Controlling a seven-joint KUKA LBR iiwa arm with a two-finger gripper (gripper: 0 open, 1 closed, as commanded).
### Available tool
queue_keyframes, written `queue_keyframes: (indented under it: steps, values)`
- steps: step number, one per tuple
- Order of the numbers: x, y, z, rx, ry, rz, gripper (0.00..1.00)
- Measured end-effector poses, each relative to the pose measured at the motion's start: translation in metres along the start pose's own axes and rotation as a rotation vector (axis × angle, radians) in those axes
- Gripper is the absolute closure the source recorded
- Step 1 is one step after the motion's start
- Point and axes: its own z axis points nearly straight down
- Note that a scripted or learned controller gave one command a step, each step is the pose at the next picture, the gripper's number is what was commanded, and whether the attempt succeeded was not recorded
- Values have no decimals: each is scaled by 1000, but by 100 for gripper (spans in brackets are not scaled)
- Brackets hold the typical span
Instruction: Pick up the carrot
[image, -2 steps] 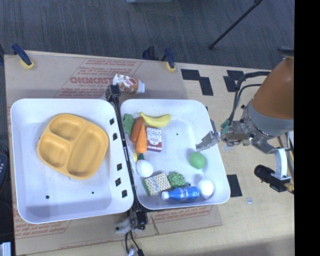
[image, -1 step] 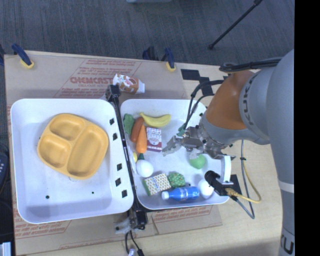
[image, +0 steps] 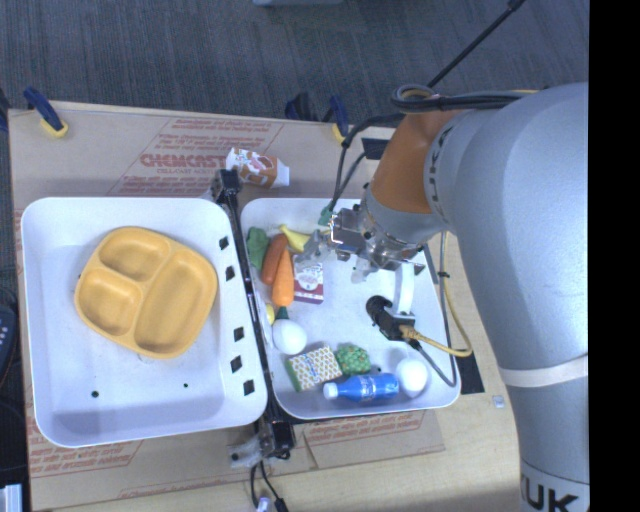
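Observation:
The carrot (image: 283, 280) is orange and lies lengthwise at the left side of the right bin (image: 436, 330), close to the wall between the bins. A darker orange-red piece (image: 270, 257) lies against its left side. My gripper (image: 338, 240) hangs over the upper middle of the right bin, a little to the right of and above the carrot. It is apart from the carrot, with a red and white carton (image: 310, 284) between them. The grey arm and its orange band cover the bin's upper right part.
The right bin also holds a green vegetable (image: 258, 244), a yellow banana (image: 295, 238), a white egg (image: 289, 336), a checkered box (image: 315, 367), a green lump (image: 352, 357), a blue bottle (image: 362, 388) and a second egg (image: 411, 377). A yellow divided plate (image: 147, 290) sits in the left bin (image: 60, 400).

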Motion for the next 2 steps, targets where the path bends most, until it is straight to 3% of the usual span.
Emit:
queue_keyframes:
  steps: [1, 2]
  values:
    - [11, -9, 53, -17, 4, 143, 0]
    - [10, -10, 45, -12, 1, 139, 100]
